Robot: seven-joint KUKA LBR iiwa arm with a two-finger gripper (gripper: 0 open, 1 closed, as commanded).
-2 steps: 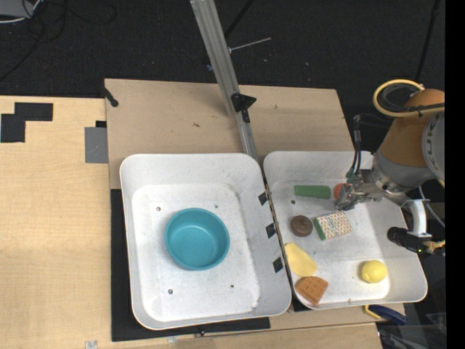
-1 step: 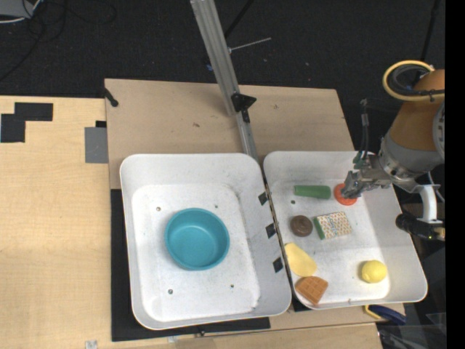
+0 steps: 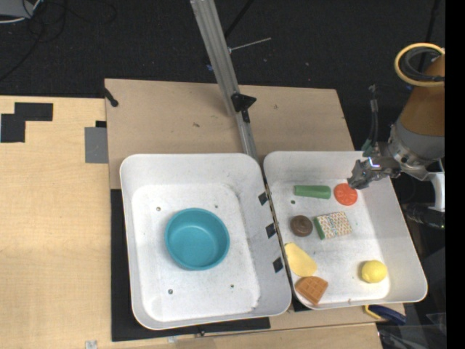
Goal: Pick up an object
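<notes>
- The teal bowl [image 3: 197, 238] sits in the left bin [image 3: 145, 177], well apart from the pincer, far to its left and lower in the view.
- A metal rail [image 3: 221, 64] slants down from the top of the view to the seam between the two bins, well left of the pincer.
- In the right bin [image 3: 407, 267], the brown round piece [image 3: 301, 226] lies left of and below the pincer, with the yellow wedge [image 3: 299, 259] and the waffle-like piece [image 3: 312, 289] further below.
- The green bar [image 3: 312, 191] lies left of the pincer, just beside the red disc.
- The patterned block [image 3: 333, 225] lies below and a little left of the pincer.
- The red disc [image 3: 346, 194] lies just beside the pincer, at its lower left, very close to the tips; contact cannot be told.
- The pincer [image 3: 361, 177] hangs over the bin's upper right part; whether it is released or clenched cannot be told.
- The yellow ball [image 3: 373, 271] lies well below the pincer, near the bin's lower right corner.
- The bench [image 3: 51, 217] is pale wood, with dark floor and cables beyond.
</notes>
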